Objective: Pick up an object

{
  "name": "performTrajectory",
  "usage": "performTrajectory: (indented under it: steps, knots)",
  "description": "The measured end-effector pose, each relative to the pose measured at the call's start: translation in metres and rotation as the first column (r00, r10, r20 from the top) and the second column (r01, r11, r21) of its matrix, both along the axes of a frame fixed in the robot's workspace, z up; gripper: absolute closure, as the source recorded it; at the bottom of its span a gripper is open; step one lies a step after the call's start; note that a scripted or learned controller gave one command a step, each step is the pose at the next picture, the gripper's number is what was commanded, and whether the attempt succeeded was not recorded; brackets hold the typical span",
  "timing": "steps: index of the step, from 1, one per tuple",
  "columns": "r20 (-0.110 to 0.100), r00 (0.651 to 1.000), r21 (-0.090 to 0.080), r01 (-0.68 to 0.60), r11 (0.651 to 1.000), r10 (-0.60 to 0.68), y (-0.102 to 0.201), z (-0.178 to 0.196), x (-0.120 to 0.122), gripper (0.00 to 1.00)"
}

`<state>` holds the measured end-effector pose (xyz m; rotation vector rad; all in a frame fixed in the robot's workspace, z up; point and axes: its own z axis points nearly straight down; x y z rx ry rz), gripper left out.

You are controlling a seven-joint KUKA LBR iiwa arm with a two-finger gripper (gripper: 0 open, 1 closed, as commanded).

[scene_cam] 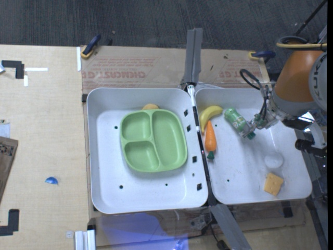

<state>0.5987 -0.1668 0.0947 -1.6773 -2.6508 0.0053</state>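
Right bin (pixel 291 191): gripper (pixel 258 122) at two o'clock, touching green bottle (pixel 237 122); whether its claw grasped it cannot be told.

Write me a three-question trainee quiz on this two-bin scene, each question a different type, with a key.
1. True or false: the green divided tray lies in the right bin.
2. Multiple choice: what lies directly beside the banana along the right bin's left wall? A) a carrot B) a sponge C) a spoon
3. Fill in: the end effector is next to the cap end of the green ____.

Key
1. False; it lies in the left bin.
2. A; the carrot sits just below the banana.
3. bottle.
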Motion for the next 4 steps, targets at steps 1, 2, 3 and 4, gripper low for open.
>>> performTrajectory:
  steps: [1, 2, 3, 4]
  knots:
    - [0.0, 1.0, 0.0, 0.0, 1.0, 0.0, 0.0, 0.0, 0.0, 0.0]
    - [0.002, 0.994, -0.001, 0.105, 0.995, -0.105, 0.001, -0.007, 0.06, 0.0]
    - [-0.001, 0.995, -0.003, 0.102, 0.995, -0.102, 0.001, -0.001, 0.06, 1.0]
    - [0.007, 0.992, -0.001, 0.13, 0.992, -0.13, 0.072, 0.099, 0.061, 1.0]
